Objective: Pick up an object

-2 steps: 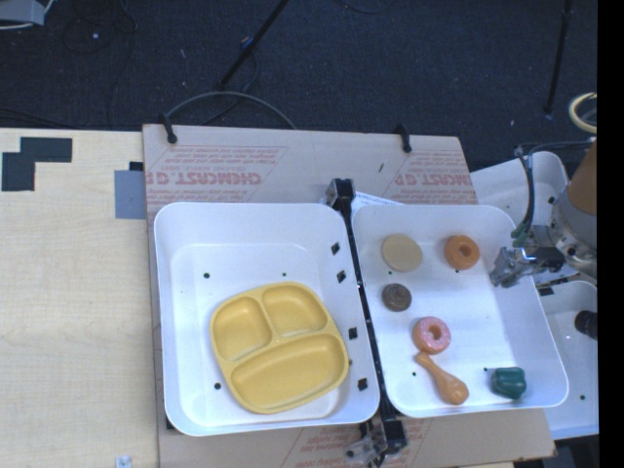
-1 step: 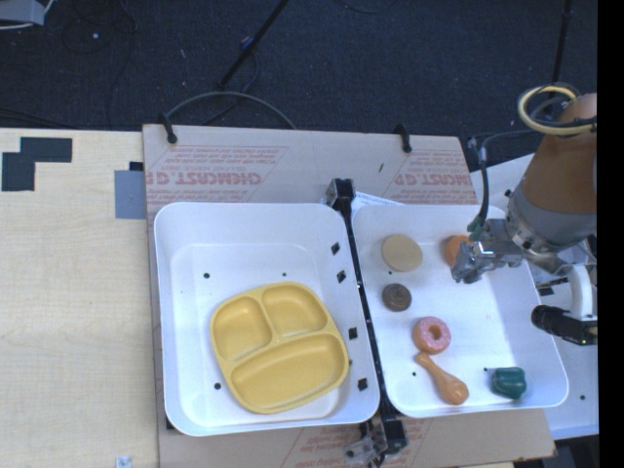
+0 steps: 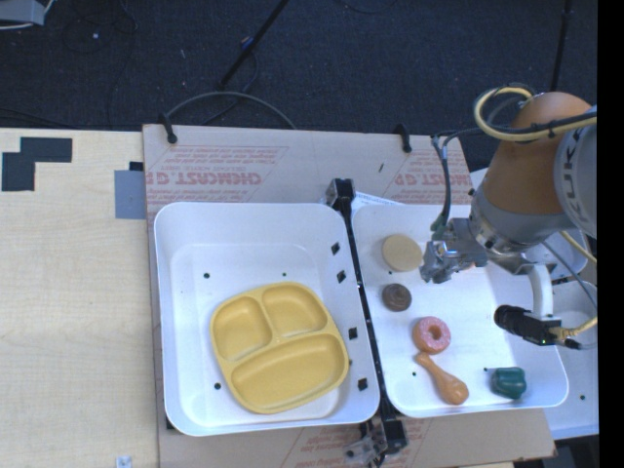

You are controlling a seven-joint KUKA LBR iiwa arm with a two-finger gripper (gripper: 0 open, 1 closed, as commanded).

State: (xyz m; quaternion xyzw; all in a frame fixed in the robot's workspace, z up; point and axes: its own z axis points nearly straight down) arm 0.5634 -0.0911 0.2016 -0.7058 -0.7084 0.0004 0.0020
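Hovering low in the right bin (image 3: 546, 383), the gripper (image 3: 441, 261) (state unreadable) is nearing the tan disc (image 3: 401, 253) at nine o'clock; descent needed.

The arm (image 3: 531, 178) reaches in from the right side of the camera view, its orange band uppermost and the grey wrist bent down below it. The gripper (image 3: 441, 261) hangs at the wrist's left end, pointing down and leftward; whether its fingers are parted is unclear.
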